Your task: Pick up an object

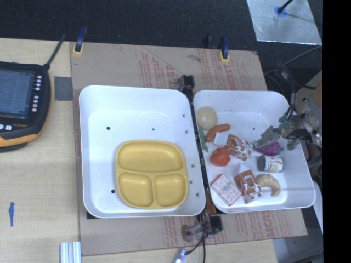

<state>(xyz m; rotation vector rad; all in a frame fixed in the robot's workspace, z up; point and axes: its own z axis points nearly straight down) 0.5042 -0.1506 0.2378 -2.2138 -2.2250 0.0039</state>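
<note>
My gripper (278, 139) reaches in from the right over the right bin (249, 106), at its right-hand side. Its grey fingers stand apart, open, with nothing held between them. Just below them lies a purple eggplant-like toy (269, 148), and whether a finger touches it I cannot tell. Near it are a small can (272, 164) and a croissant (269, 183). Further left lie a red and white carton (238, 147), a red tomato (220, 156), a sausage (218, 131) and a cream ball (207, 116).
Two more small cartons (225, 189) (248, 185) lie at the right bin's front. The left bin (98, 108) holds a yellow divided plate (151, 173). A tablet-like pendant (22, 103) rests on the bench at far left.
</note>
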